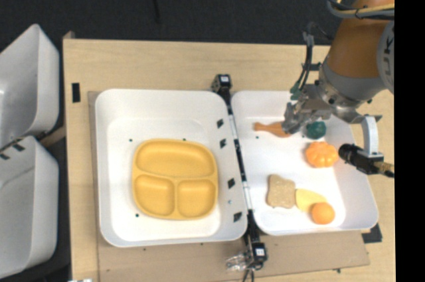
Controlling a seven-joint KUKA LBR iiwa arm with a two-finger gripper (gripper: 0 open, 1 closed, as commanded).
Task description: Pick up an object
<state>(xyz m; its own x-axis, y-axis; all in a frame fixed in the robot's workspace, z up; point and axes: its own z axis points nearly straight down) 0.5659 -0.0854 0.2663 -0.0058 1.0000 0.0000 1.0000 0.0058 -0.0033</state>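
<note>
Nearest, below the gripper (297, 120), lie an orange ball (322, 213), a yellow wedge (307, 198) and a bread slice (281, 192). Closer to it sits an orange pumpkin (321, 154). A teal object (316, 129) touches its right; an orange carrot-like piece (271, 129) lies under it.
</note>
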